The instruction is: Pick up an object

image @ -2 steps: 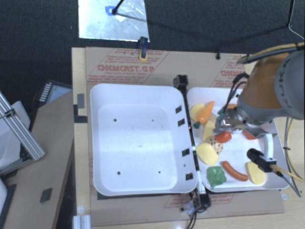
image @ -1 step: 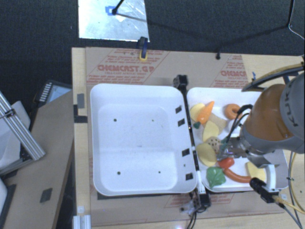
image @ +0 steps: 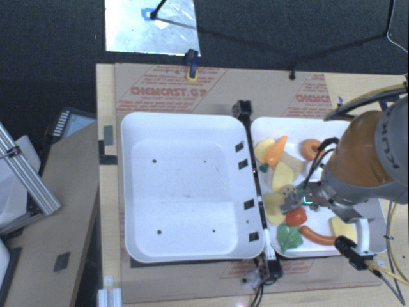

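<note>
Reaching in over the right bin [image: 268,125], the grey arm [image: 367,162] with its orange band hangs its gripper [image: 293,200] low above the toy food crowded along that bin's left side. Whether the jaws are spread or pressed together I cannot tell, and nothing can be seen pinched between them. Just below the gripper lies a red tomato [image: 295,217], with a green leafy piece [image: 289,236] at the bin's near left corner and a red sausage [image: 317,236] beside it along the near edge. An orange carrot [image: 276,151] and an orange ring [image: 310,148] sit toward the far edge. The left bin [image: 185,187] adjoins on the left.
</note>
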Robot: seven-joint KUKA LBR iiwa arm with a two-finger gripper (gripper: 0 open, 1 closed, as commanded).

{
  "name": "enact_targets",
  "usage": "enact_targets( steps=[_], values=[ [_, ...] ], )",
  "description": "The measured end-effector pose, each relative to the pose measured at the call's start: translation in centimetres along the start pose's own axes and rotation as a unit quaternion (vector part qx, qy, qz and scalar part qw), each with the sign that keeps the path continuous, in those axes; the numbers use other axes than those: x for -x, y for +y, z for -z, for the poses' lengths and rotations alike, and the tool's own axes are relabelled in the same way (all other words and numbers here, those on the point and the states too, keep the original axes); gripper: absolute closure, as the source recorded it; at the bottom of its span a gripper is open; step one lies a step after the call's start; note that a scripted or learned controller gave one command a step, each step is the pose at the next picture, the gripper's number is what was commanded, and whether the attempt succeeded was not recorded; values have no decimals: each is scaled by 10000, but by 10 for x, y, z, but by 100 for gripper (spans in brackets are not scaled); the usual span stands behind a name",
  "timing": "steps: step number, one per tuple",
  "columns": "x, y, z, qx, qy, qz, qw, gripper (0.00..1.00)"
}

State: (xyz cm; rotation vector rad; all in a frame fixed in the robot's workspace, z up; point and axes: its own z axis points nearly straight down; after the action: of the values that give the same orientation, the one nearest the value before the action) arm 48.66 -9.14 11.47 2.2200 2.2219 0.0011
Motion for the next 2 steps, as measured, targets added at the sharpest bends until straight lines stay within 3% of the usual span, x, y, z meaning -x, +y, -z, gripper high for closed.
enact_targets(
  steps=[1, 2],
  values=[
    [0, 1, 11, 15, -2, 4, 10000, 100],
    [0, 1, 10, 12, -1, 4, 10000, 0]
  ],
)
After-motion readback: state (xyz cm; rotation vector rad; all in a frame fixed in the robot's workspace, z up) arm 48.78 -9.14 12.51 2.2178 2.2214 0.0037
